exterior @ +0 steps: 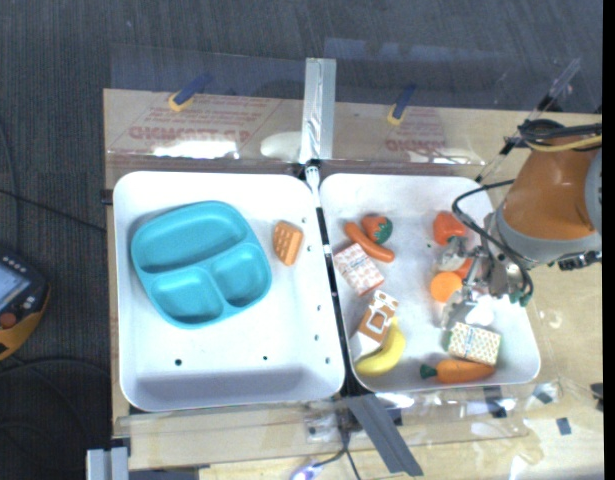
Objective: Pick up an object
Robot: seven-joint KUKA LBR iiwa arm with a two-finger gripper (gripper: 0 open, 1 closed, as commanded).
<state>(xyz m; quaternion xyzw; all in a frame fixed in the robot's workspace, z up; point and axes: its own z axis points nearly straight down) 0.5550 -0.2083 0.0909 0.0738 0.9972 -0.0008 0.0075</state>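
Apparently nothing is lifted yet: gripper (pixel 465 290) is lowered in right bin (pixel 417 190) beside orange ball (pixel 445 286); jaw state can't be told.

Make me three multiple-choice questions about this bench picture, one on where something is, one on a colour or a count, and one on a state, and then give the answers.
1. Where does the banana lie?
A. In the left bin
B. In the right bin, near its front edge
C. On the bench outside both bins

2. What colour is the divided tray?
A. Blue
B. Red
C. Yellow

3. How does the tray lie?
A. Flipped over
B. Open side up, flat in the left bin
C. Propped on its edge against the wall

Answers:
1. B: the banana is by the front wall of the right bin, next to a small carton.
2. A: the tray is light blue against the white left bin.
3. B: its three compartments face up and show their hollows.
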